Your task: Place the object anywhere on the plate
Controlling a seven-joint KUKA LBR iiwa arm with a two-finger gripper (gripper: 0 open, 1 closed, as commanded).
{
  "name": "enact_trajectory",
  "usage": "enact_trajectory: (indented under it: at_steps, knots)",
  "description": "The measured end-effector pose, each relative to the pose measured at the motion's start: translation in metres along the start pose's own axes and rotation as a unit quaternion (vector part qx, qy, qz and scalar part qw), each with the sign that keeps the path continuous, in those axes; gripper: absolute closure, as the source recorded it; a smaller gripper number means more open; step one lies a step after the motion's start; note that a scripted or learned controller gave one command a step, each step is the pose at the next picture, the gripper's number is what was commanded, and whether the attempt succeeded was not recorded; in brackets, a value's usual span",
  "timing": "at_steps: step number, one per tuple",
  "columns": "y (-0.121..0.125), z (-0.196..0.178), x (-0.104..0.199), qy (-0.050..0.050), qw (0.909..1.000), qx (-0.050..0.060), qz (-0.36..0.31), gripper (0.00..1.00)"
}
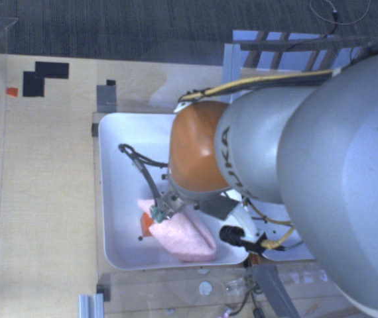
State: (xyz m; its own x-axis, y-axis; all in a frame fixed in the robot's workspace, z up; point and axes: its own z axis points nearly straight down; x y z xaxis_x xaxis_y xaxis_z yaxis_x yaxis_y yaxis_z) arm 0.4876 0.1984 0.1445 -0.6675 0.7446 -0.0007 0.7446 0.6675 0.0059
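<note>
- Your pink object (184,237) lies in the white bin (119,177), in its lower part near the front wall. Soft-looking, lumpy, elongated, running from upper left to lower right.
- A small red-orange piece (146,225) sits at the pink object's left end, touching it. You can't tell from here whether it's part of the same item or a separate one.
- The gripper (157,212) is right at the pink object's upper-left end, with a bit of green showing at the tip. The wrist blocks the contact point, so whether it's wide, narrow or holding anything can't be read from this view.
- The arm (308,171) comes in from the right and covers most of the bin's right half. Orange band (199,151) sits directly above the gripper area.
- A dark cable (139,164) loops out from the wrist over the bin floor to the upper left.
- A yellow cable (268,79) runs along the top of the arm.
- Black connector (232,236) with yellow wires hangs under the wrist, just right of the pink object.
- On the wooden bench (43,177) to the upper left, well apart from the bin: black marks (43,78) and a small red square (11,92).
</note>
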Motion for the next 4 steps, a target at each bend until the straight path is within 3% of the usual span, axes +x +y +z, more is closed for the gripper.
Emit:
enact_trajectory:
  at_steps: [1,2,3,4]
  knots:
    - [-0.045,-0.044,-0.052,-0.001,0.9999,-0.001,0.011,1.0]
    - [-0.022,0.02,-0.025,0.0,0.9939,0.001,-0.11,1.0]
    - [-0.054,-0.041,-0.083,-0.002,0.9988,-0.001,0.048,1.0]
    - [-0.006,0.004,-0.007,-0.001,0.9997,0.001,0.025,1.0]
